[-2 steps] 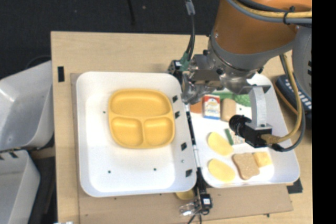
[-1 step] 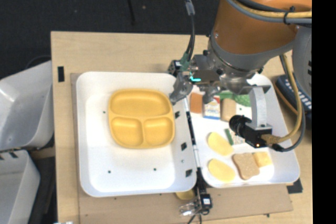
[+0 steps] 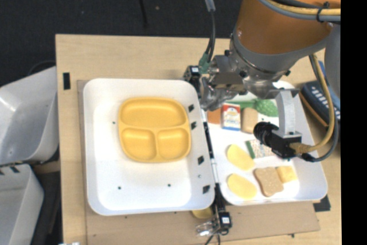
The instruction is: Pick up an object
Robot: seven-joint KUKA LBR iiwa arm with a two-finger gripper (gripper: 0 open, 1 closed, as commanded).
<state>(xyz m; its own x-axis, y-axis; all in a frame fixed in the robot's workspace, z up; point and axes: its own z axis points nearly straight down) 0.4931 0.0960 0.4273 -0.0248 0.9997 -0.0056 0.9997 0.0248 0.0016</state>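
Arm (image 3: 287, 8) sits low over the right bin (image 3: 309, 189), wrist blocking the bin's upper left corner. Jaws: cannot tell their state or whether they have anything, the wrist hides them.

Candidates are all in the right bin: small carton (image 3: 231, 117) and tan block (image 3: 249, 120) just below the wrist, two yellow discs (image 3: 241, 172) further down, toast slice (image 3: 268, 181) touching a yellow cube (image 3: 286, 174), green piece (image 3: 266, 105) near the top. Left bin (image 3: 103, 181) holds a yellow divided plate (image 3: 154, 129).

My read: approach phase, no grasp confirmed. To do it well, go for the carton or tan block. Both stand proud with flat sides, whereas the discs look flat and likely slip. They sit touching, so centre on one, come straight down and stay off the bin divider.
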